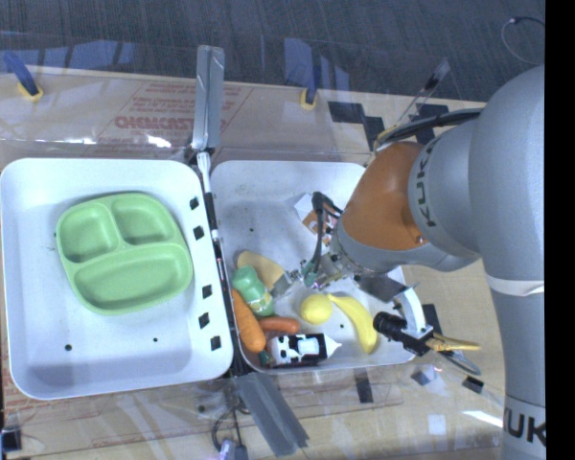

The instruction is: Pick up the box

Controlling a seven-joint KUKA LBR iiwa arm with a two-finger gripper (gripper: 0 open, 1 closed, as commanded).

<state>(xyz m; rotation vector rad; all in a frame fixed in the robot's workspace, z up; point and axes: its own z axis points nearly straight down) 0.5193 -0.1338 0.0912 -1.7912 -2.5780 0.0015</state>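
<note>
While the pincer (307,276) hangs low over the right bin (268,185), its state is perhaps unreadable.

A single fixed camera looks down from above the surface (96,113) at a slant, taking in both white bins side by side: the left bin (19,286) whole, the right bin (268,175) partly covered by the arm (479,190), which enters from the right. The height seems moderate. Dark floor shows along the far edge, and the near edge of the surface runs along the bottom.
</note>
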